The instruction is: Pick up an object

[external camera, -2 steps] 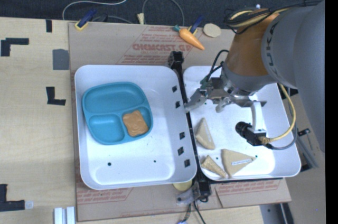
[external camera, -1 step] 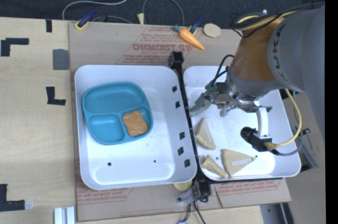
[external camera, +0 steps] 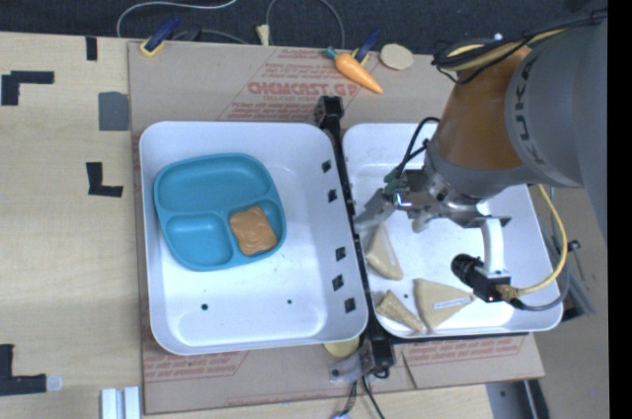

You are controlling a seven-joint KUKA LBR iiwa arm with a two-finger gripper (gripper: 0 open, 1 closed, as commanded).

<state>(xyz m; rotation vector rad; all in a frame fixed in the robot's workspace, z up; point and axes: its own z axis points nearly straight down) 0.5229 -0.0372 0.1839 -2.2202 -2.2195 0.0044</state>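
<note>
Wedge pieces, pale & bread-like: one [external camera: 383,258] lay by the right bin's [external camera: 528,323] left wall, two more [external camera: 399,311] [external camera: 441,298] near its front edge. We saw the gripper [external camera: 380,209] low over the bin's left side, just above the nearest wedge; its fingers looked spread, w/ nothing between them. We judged the wedges light, soft, easily crushed, best pinched across the thick short edge, not the thin tip. Left bin [external camera: 148,209] held a blue divided plate [external camera: 202,200] w/ a brown piece [external camera: 254,230]; a toy carrot [external camera: 357,72] lay beyond the bins' back edge.
</note>
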